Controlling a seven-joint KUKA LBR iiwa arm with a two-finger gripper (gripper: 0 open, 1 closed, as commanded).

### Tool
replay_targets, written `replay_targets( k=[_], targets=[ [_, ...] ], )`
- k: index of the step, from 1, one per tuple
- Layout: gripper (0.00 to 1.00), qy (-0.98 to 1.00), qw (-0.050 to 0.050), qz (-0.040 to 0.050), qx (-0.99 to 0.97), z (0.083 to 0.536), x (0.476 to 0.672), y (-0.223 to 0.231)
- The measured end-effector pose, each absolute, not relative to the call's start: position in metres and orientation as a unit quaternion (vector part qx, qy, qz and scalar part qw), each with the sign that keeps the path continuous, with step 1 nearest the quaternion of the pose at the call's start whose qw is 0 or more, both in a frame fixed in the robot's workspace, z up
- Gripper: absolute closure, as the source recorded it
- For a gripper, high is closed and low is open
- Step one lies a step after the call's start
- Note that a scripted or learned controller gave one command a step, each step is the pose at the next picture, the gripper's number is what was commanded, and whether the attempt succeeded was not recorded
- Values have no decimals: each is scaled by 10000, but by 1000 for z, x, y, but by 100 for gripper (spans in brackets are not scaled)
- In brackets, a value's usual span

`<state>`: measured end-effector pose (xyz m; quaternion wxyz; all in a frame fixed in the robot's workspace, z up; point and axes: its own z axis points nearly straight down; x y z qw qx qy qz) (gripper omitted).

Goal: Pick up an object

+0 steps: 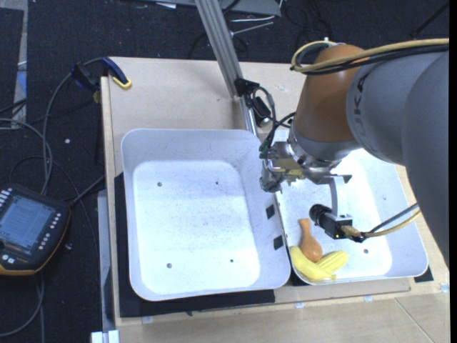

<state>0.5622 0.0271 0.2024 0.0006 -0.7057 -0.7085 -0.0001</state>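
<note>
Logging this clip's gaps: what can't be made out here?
- Tool: finger state, hidden under the arm's wrist.
- Right bin: upper part covered by the arm.
- Banana and orange item: whether touching; the orange item's identity is too small to tell.

Tan bench [178, 95] on dark carpet [50, 41]

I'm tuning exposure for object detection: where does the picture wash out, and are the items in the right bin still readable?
In the camera view, the right bin floor blows out to near-pure white beside the arm; the left bin is evenly lit, speckle visible; the banana and the orange piece keep colour but have soft edges.
</note>
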Motion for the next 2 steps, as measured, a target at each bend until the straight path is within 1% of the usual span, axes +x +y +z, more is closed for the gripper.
replay_targets(
  k=[1, 2],
  targets=[
    [100, -7085, 4, -3, -7057, 204, 553, 72],
    [0, -7072, 1, 0, -7070, 204, 554, 70]
  ],
)
